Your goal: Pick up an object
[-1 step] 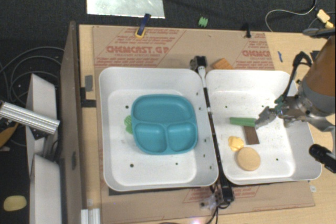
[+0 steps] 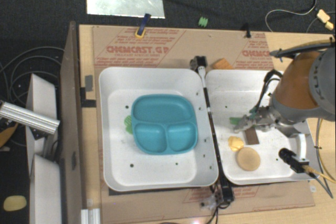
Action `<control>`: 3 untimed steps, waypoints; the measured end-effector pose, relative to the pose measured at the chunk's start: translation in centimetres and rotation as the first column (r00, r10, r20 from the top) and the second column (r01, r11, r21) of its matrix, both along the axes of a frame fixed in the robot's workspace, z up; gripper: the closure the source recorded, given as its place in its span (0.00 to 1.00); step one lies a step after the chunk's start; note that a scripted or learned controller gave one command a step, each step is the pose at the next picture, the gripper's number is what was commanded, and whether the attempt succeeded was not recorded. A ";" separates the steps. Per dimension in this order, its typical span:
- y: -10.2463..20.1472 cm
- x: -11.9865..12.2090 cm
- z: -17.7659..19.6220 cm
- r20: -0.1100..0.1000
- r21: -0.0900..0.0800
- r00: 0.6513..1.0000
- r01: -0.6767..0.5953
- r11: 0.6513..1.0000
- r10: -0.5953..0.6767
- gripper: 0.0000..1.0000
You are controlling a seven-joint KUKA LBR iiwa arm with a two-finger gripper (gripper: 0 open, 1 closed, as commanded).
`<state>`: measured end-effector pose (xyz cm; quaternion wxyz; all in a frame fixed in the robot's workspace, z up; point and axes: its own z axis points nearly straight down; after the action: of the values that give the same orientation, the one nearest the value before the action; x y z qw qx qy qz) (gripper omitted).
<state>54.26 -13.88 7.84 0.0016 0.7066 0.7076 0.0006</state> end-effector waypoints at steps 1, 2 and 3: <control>0.9 -5.8 0.6 -0.005 0.003 1.000 0.002 1.000 -0.002 0.00; -0.6 1.4 0.7 0.005 -0.001 1.000 -0.004 1.000 0.004 0.00; -1.0 -1.5 0.6 -0.005 0.002 1.000 0.001 1.000 -0.001 0.00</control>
<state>52.74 -14.84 8.39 -0.0009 0.7070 0.7072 -0.0005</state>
